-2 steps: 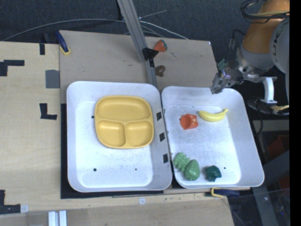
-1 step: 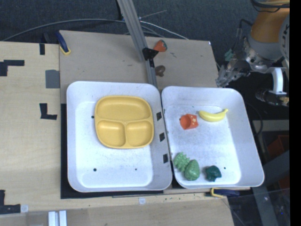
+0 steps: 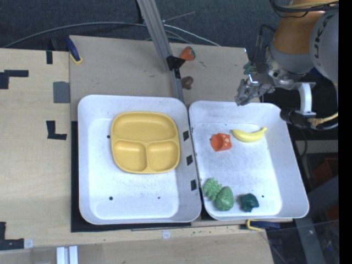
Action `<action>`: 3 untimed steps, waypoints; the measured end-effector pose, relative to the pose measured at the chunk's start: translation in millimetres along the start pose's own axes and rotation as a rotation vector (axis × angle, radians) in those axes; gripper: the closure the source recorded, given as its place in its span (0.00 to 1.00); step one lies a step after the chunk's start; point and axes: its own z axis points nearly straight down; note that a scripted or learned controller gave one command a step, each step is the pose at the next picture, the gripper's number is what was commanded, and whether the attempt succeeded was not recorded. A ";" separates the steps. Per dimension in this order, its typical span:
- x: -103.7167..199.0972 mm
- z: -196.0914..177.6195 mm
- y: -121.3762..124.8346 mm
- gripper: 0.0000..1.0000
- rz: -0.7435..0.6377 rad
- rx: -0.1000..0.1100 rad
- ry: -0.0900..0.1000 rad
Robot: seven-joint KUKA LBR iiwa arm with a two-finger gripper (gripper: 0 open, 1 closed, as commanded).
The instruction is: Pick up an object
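Both shallow white plastic bins (image 3: 93,147) look smooth with a dull sheen, speckled with dark flecks. At nine o'clock sits the yellow divided plastic plate (image 3: 146,142), matt and smooth. The small yellow plastic banana (image 3: 248,134) gleams glossy at three o'clock. Pale matt wooden bench board (image 3: 121,67) at twelve; slanted grey metal rail (image 3: 155,23), brushed-looking.

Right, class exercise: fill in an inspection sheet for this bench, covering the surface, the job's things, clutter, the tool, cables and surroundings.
Surface: wooden bench bearing the left bin and the right bin side by side.
Job's things: in the right bin, a yellow banana, red piece, light green piece touching a green piece, dark teal piece.
Clutter: yellow divided plate in the left bin.
Tool: tool above the right bin's far edge, nothing seen between its fingers.
Cables: thin cables arc behind the bench.
Surroundings: slanted metal bar; black tape marks.
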 end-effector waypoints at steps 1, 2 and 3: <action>47.1 -2.5 -15.0 1.00 0.000 0.002 0.000; 89.5 11.2 -41.5 1.00 0.001 0.005 0.000; 145.9 13.9 -51.6 1.00 -0.001 0.003 0.000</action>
